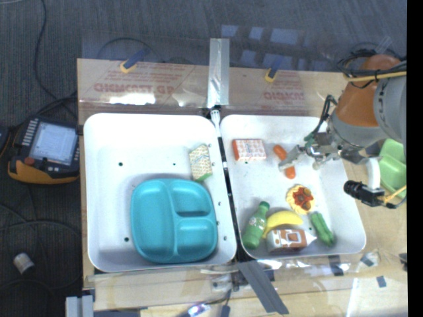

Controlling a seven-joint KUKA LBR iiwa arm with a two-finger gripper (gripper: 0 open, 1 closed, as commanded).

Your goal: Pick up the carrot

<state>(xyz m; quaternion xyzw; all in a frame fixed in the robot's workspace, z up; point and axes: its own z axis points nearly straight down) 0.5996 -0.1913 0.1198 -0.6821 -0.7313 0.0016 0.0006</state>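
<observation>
The small orange carrot [281,152] lies in the upper middle of the right bin [344,177], just right of a pink-and-white box [249,150]. A second orange bit [289,172] shows slightly lower; I cannot tell whether it belongs to the same carrot. My gripper [301,157] reaches in from the right and hangs low over this spot, its tip between the two orange bits. The grey arm with its orange band [357,107] sits over the bin's right rim.
The front of the right bin holds a green bottle [256,223], a banana [283,218], a red-brown can [287,240], a green cucumber [322,228] and a pizza slice [301,197]. In the left bin are a teal divided plate [173,220] and a small packet [200,162].
</observation>
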